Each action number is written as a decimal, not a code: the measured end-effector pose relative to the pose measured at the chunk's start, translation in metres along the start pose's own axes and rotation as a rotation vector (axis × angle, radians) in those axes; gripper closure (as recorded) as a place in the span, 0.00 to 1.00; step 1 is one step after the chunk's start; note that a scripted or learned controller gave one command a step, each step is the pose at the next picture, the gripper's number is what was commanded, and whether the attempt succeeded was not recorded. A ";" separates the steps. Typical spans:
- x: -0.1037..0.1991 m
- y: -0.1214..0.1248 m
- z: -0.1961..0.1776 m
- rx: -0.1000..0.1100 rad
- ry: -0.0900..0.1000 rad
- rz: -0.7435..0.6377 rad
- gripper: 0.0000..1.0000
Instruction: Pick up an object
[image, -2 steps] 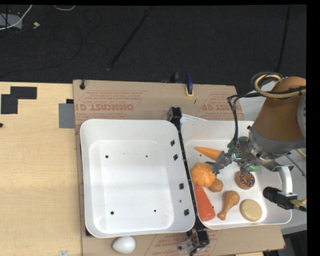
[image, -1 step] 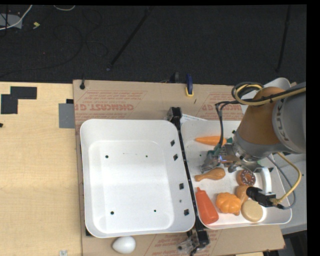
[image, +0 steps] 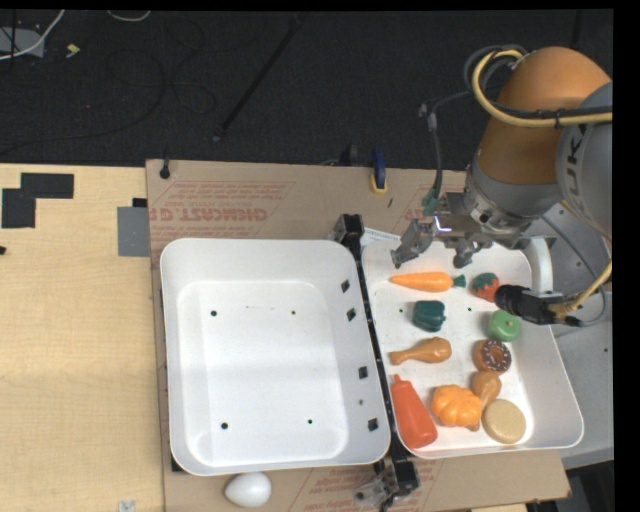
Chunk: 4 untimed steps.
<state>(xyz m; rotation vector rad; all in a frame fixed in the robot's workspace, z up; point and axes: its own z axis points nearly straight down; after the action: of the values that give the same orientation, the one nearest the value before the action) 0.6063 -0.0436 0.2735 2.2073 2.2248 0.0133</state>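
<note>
Gripper (image: 437, 247): grey two-finger pincer, fingers spread wide — nothing betw. them, hovering at far end of right shallow white bin (image: 568, 420).
Carrot: orange plastic carrot w/ green top (image: 424, 282) — lying just below the fingertips, not touching.
Left bin: shallow white tray (image: 180, 350).

Bench (image: 70, 330) bears bins (image: 260, 350) (plus egg (image: 247, 489)).

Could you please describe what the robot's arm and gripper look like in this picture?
The arm is grey metal with a broad, rounded orange band above the wrist. A yellow-and-black cable loops beside that band. Below the wrist sits a dark grey gripper with two angular metal fingers, one slanting outward.
</note>
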 end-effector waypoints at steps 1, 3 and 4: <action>-0.063 0.014 0.109 0.028 -0.002 0.012 0.00; -0.083 0.017 -0.116 0.001 -0.006 0.007 1.00; -0.101 -0.005 -0.232 0.005 -0.005 0.008 1.00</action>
<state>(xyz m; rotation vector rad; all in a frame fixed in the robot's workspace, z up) 0.5999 -0.1448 0.5058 2.2167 2.2160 0.0021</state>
